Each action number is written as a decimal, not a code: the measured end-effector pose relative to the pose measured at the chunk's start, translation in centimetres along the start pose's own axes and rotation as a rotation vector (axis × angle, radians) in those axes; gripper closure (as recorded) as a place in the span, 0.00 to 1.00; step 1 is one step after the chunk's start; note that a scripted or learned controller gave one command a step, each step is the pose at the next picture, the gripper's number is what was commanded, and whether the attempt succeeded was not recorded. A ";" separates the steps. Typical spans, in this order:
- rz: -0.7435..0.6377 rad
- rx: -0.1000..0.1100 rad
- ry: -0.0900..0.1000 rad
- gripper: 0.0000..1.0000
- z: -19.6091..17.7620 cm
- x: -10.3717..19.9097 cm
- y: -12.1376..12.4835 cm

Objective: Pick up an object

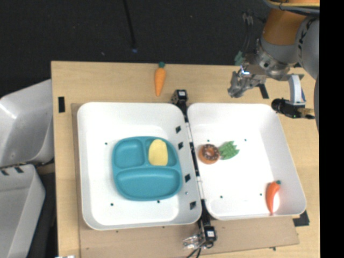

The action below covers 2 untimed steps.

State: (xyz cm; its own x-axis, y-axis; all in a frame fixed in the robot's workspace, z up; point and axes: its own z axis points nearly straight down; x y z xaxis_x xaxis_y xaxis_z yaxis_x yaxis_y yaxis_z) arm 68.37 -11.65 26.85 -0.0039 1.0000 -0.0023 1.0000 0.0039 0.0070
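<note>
- Camera view: the grey arm's gripper hangs over the tabletop just beyond the far rim of the right bin, with nothing seen between its fingers; whether they are spread or closed cannot be told at this size.
- Inside the right bin, a brown doughnut lies near the wall it shares with the left bin, touching a green leafy piece on the side away from that wall.
- A red-orange carrot-like toy rests against the right bin's near corner, well apart from the doughnut.
- Beyond the right bin, a blue divided tray sits in the left bin with a yellow oval in one of its upper compartments, and an orange carrot lies loose on the tabletop, outside both bins.
- Risk, as a judgement: a descent on the doughnut could catch the leafy piece too, or nudge both apart, because they touch.
- Risk: the toy in the right bin's corner leaves little room for a finger beside the wall, so a grasp there may close on the rim or slip off.
- Risk: a straight drop from the gripper's present spot would meet bare tabletop, not any object.
</note>
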 end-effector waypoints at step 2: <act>0.000 0.009 0.002 1.00 1.0 7.8 -3.9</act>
State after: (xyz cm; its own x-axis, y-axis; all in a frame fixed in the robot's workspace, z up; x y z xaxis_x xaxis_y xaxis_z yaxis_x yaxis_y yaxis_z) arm 64.42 -3.85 25.85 -0.0035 1.0000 -0.0005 1.0000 0.0035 -0.0020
